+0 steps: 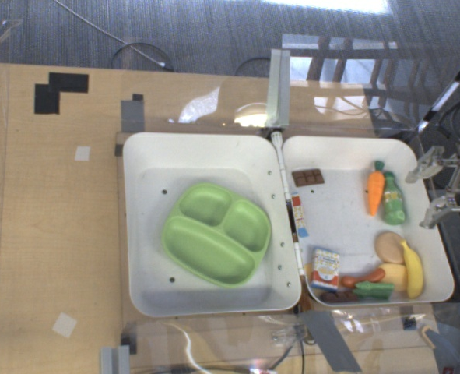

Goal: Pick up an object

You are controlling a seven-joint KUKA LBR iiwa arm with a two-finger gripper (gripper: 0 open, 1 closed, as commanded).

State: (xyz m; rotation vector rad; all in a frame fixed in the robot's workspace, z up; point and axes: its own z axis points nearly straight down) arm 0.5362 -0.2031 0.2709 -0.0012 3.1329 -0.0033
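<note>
Nothing picked yet: the gripper (438,184) sits at the right bin's (335,156) outer rim, fingers apart and holding nothing, while the carrot (375,189), banana (412,267) and the other toys lie untouched inside, so the whole grab remains.

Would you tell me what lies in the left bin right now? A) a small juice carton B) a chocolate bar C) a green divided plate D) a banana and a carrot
C: the green divided plate sits alone in the left bin, while the food items lie in the right bin.
</note>
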